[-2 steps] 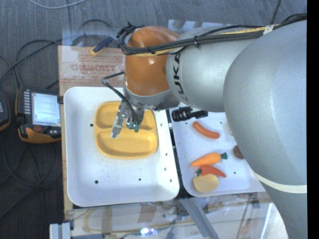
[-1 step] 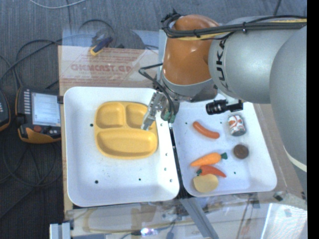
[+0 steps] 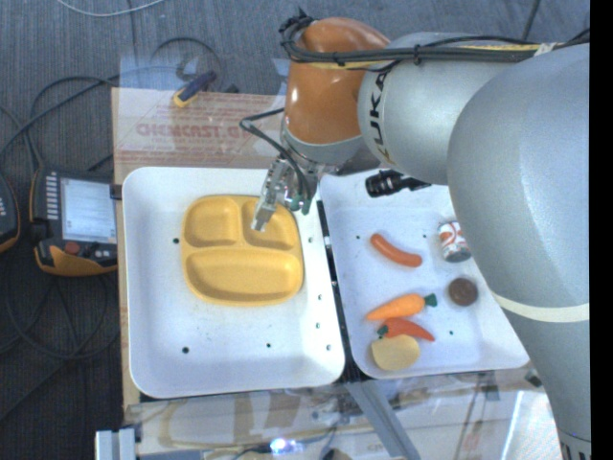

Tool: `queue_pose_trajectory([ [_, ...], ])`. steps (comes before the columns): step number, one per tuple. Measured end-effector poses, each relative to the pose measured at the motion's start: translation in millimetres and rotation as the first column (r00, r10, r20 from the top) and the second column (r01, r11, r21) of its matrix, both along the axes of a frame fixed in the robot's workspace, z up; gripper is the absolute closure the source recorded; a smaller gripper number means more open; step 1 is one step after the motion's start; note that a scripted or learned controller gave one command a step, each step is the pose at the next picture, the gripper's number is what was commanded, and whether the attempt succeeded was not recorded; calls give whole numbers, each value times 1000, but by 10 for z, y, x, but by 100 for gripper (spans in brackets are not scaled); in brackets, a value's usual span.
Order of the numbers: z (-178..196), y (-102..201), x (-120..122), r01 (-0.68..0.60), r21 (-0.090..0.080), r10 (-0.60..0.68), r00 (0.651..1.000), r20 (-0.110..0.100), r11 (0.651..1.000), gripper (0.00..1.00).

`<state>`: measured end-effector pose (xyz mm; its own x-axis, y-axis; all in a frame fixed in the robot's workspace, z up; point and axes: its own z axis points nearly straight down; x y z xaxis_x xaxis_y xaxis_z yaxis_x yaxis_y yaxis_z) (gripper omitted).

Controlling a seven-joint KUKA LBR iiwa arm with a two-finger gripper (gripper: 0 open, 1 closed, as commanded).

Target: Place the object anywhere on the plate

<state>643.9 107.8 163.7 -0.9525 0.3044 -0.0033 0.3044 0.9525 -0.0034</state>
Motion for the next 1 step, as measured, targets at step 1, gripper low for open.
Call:
queue_pose_trajectory([
  [1,2,-1,1,0,0,0,1000,0,1000,0],
])
